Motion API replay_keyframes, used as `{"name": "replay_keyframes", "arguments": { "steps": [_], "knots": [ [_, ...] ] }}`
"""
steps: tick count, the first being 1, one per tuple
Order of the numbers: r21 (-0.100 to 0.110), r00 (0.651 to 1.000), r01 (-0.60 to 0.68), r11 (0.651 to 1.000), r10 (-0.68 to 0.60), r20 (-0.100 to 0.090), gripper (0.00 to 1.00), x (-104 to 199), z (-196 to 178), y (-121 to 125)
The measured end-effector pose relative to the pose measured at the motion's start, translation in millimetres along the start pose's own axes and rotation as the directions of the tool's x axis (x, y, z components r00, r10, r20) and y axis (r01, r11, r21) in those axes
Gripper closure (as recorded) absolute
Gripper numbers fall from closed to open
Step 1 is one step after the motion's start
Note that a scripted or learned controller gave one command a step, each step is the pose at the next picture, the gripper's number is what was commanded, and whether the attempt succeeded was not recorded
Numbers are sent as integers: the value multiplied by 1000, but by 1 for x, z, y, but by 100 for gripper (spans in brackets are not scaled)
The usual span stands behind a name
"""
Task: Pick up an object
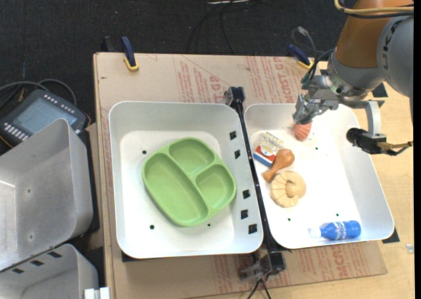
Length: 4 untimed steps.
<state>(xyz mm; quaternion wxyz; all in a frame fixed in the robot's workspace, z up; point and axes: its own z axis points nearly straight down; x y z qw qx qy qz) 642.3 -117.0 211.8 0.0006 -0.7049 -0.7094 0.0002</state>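
Seemingly at the grasp step, the gripper [304, 120] sits low in the right bin [368, 179] directly over a small pinkish-orange object [302, 132] near the bin's far wall, apparently closed on its top, so the next move calls for a straight lift.

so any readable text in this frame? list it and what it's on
Red print on the board under the bins: mirrored or upside down, too faint to read.
Small packet in the right bin: red and white label, too small to read.
Blue bottle: white end, no legible text.
Screen device at far left: display blurred, unreadable.
Green tray: no markings.
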Motion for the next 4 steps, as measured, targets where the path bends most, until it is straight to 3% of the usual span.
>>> {"name": "replay_keyframes", "arguments": {
  "steps": [1,4],
  "knots": [
    [-3,1000,2,1000,-2,-1,100,57,-10,7],
    [0,1000,0,1000,0,0,100,210,7,-4]
  ]
}}
